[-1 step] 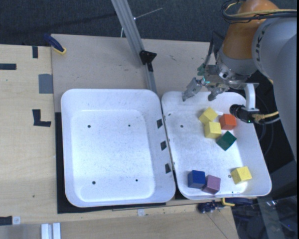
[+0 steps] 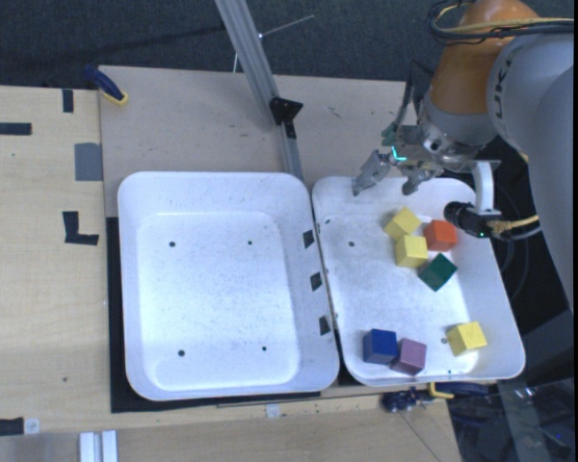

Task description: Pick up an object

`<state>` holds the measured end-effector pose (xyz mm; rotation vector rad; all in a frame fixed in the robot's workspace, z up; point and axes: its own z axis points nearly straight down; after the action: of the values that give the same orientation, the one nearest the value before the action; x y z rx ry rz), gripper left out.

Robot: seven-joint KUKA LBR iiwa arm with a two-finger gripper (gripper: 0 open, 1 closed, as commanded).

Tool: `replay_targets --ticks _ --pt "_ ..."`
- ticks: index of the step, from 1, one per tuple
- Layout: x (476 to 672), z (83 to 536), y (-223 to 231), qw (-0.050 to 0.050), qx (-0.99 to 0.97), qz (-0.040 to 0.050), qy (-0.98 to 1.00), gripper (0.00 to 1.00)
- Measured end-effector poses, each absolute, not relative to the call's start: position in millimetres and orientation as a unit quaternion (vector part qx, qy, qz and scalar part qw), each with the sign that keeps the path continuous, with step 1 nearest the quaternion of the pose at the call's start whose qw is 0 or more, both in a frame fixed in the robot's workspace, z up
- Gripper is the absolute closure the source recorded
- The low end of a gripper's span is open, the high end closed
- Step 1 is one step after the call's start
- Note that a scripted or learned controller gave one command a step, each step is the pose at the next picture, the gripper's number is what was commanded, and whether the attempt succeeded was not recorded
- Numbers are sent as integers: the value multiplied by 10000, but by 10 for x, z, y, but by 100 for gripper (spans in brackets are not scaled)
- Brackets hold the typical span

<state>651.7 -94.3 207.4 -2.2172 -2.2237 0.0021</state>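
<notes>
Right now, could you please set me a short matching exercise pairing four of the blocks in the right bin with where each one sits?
Things:
1. orange block
2. green block
3. blue block
4. purple block

Places:
A. touching the blue block, on the side nearer the bin's right wall
B. far half of the right bin, just right of two yellow blocks
C. near edge of the bin, left of the purple block
D. middle of the bin, just below the orange block

Pairs: 1-B, 2-D, 3-C, 4-A

Arm enters from the right, orange band uppermost, wrist angled downward. Gripper (image 2: 392,178) appears spread (fingers apart, apparently nothing between them), held at upper right.
</notes>
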Motion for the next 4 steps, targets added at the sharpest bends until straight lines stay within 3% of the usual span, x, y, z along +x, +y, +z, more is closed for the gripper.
replay_targets --ticks 2,3,4 --pt "6530 1116 -1065 15 -7067 23 -7075 0" --pt "6521 902 -1057 12 -7063 20 -7079 0" --pt "6528 1015 -1050 6 -7058 13 -7084 100"
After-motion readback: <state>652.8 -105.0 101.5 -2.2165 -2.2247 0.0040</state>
